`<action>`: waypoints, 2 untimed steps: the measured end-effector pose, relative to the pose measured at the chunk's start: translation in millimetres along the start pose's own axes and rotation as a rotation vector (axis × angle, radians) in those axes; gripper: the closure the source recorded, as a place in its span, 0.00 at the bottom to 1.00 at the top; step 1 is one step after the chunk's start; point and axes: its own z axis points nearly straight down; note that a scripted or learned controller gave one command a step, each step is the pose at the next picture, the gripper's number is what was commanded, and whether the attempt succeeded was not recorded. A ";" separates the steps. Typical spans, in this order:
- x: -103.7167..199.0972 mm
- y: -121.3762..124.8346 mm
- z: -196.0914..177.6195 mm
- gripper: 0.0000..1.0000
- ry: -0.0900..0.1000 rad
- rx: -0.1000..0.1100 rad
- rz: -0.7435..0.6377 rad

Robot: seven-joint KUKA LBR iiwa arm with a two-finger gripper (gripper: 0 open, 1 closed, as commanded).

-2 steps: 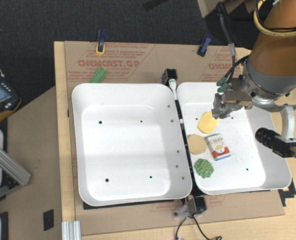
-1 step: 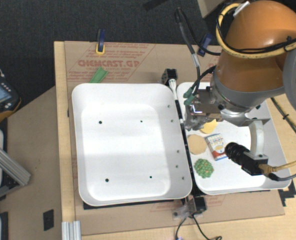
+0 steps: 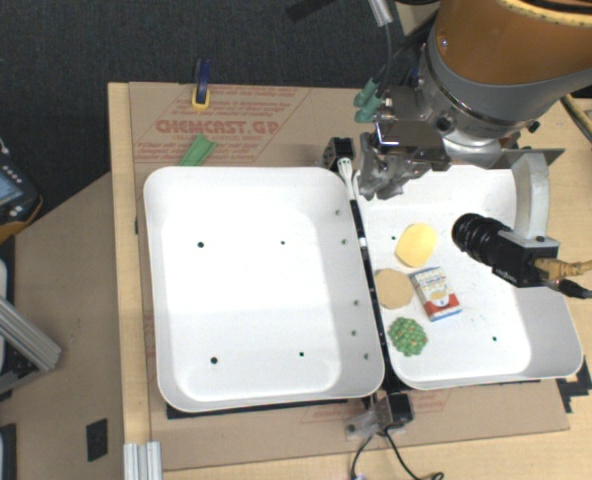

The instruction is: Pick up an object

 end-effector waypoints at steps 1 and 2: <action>-21.9 -5.2 138.9 1.00 -0.010 0.032 0.012; -0.1 -1.4 69.1 1.00 -0.003 0.009 0.004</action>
